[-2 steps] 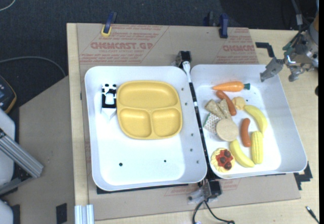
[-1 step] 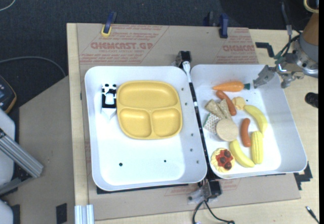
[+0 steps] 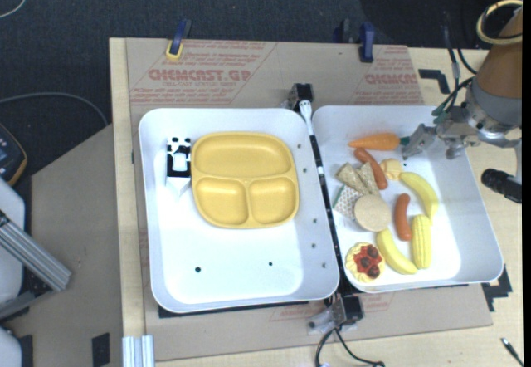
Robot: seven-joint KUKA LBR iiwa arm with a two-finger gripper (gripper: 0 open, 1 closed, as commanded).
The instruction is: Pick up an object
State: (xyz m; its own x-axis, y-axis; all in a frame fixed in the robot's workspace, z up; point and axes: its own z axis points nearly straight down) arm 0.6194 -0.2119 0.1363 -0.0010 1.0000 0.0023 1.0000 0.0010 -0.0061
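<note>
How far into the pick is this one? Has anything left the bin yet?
Nothing looks picked. The toy food, including the carrot, the bananas and the corn, all lies in the right bin, and the yellow divided plate in the left bin holds no food. In hand: the end effector hovers at the right bin's upper edge, beside the carrot, gripping nothing visible. The descent, grasp and lift remain.

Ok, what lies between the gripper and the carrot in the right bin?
In the camera view, nothing: just a short bare strip of bin floor separates the gripper from the carrot to its left.
</note>
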